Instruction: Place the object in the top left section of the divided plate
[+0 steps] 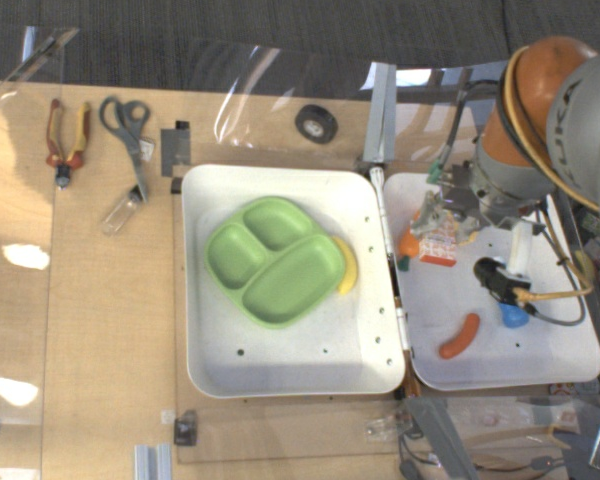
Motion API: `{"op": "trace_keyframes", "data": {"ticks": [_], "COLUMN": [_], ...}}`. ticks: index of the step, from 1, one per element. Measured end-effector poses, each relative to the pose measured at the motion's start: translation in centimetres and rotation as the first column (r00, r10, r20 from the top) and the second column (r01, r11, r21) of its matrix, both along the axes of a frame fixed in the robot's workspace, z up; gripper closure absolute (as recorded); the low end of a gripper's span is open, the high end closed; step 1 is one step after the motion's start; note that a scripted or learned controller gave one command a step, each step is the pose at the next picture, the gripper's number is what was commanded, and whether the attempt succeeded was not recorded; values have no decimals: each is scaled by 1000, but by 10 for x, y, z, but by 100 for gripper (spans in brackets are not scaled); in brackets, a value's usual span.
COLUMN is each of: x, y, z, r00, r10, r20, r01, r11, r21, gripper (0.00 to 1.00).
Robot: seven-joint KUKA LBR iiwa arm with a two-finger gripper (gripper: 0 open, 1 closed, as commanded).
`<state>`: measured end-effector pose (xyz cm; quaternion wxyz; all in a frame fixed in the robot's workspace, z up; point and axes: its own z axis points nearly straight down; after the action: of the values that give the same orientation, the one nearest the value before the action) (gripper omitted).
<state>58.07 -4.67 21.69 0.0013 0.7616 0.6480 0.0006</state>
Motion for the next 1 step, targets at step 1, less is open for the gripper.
{"op": "trace_keyframes", "data": {"ticks": [1], "x": [36], "y": [79], "z": [-12], "r00": [991], "r10": [134], "r20": [1], "r01": [-134], "r11": [991], "r21": [1], "gripper": [100]}}
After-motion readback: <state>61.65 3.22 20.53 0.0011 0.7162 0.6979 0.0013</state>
